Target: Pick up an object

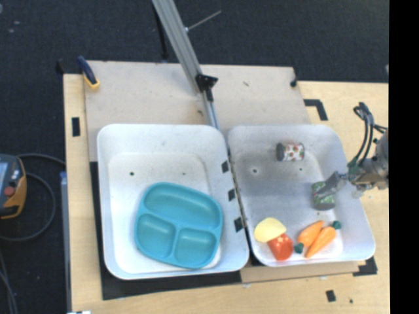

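The right bin point(262, 175) holds a small can point(290, 152) lying near its back, a yellow piece point(269, 228) and a red piece point(281, 247) touching at the front, and two orange carrots point(317, 238) beside them. My gripper point(324, 194) reaches in over the bin's right side, low above the floor. It is behind the carrots and to the front right of the can, apart from both. Nothing can be seen held in it.
The left bin point(118, 149) carries a blue divided plate point(178, 224) at its front. A metal rail point(183, 44) slants down from the back to the gap between the bins. Cables point(364, 120) hang by the arm at the right edge.
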Robot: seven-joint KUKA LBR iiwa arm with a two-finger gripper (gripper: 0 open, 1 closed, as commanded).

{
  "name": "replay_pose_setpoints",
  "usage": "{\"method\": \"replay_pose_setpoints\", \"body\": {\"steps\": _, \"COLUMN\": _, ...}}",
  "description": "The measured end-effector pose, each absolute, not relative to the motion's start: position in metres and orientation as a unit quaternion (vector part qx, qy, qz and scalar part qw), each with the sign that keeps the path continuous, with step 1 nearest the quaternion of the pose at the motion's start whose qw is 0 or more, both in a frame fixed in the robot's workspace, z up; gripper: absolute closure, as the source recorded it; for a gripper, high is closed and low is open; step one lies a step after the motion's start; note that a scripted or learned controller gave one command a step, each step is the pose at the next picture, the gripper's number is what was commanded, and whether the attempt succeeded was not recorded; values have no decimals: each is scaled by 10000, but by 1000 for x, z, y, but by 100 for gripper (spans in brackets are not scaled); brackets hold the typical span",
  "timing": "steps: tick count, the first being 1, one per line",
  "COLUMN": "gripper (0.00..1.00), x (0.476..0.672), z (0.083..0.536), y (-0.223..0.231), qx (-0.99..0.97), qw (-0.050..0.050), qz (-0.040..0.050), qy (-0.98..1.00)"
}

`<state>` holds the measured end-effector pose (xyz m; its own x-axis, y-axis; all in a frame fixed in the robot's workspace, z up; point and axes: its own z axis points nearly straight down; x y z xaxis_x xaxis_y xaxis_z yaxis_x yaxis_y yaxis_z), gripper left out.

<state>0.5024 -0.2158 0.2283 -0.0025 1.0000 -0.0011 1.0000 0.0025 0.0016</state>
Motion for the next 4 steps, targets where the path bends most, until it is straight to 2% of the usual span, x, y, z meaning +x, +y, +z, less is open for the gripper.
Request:
{"method": "replay_pose_setpoints", "body": {"steps": 2, "gripper": 0, "x": 505, "z": 102, "y": -215, "qx": 7072, "qw": -7, "qz": -13, "qy": 7070}}
{"method": "replay_pose_setpoints", "body": {"steps": 3, "gripper": 0, "x": 506, "z": 102, "y": -216, "qx": 7077, "qw": 10, "qz": 2, "qy": 7065}}
{"method": "replay_pose_setpoints", "body": {"steps": 4, "gripper": 100, "x": 508, "z": 114, "y": -218, "qx": 7088, "qw": 49, "qz": 15, "qy": 7054}}
